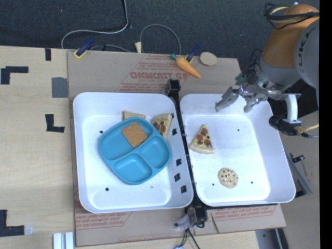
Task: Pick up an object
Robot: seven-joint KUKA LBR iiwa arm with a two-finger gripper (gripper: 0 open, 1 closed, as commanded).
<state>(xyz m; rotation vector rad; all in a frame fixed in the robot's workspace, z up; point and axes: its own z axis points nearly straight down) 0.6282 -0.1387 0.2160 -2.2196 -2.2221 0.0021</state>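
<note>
In the right bin [270,154] lie a pizza slice [202,139] near its left wall and a round cookie [227,177] toward the front. My gripper [238,102] hangs over the bin's far edge, up and to the right of the pizza slice. Its two fingers [225,99] are spread apart with nothing between them. The left bin [85,154] bears a blue divided plate [136,152] with a brown toast square [135,134] in it. A second pizza slice [163,123] lies just behind the plate.
A toy carrot [187,66] and a small beige disc [208,59] lie on the cardboard behind the bins. Cables loop at the back. A black clip [173,88] sits on the divider between the bins.
</note>
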